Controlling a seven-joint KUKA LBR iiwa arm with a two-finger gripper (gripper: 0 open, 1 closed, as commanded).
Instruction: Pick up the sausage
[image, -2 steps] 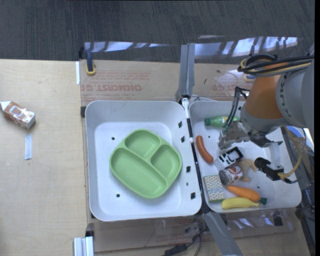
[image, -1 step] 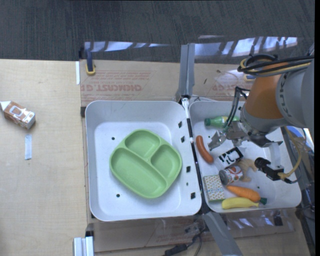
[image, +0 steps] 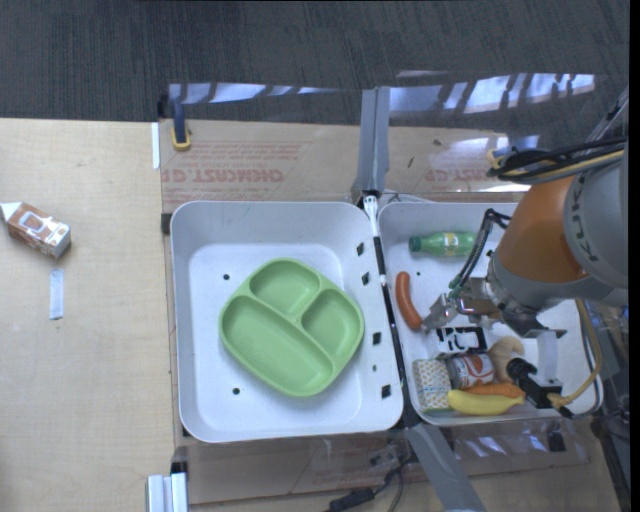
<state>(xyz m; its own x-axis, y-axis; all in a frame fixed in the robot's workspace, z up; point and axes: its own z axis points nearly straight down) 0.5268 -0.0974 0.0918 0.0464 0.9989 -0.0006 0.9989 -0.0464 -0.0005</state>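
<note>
The sausage (image: 407, 301) is a small red-orange link lying lengthwise near the left wall of the right bin (image: 400, 235). My gripper (image: 443, 312) hangs low in that bin, just right of the sausage's lower end, its metal fingers pointing toward it. Nothing shows between them, and their spacing is unclear under the wrist. The arm's orange band (image: 535, 240) sits above and to the right.
A green bottle (image: 445, 243) lies at the back of the right bin. A can (image: 470, 368), a banana (image: 485, 401), a cracker pack (image: 431, 383) and a carrot-like piece crowd its front. The left bin (image: 195, 300) holds a green divided plate (image: 292, 326).
</note>
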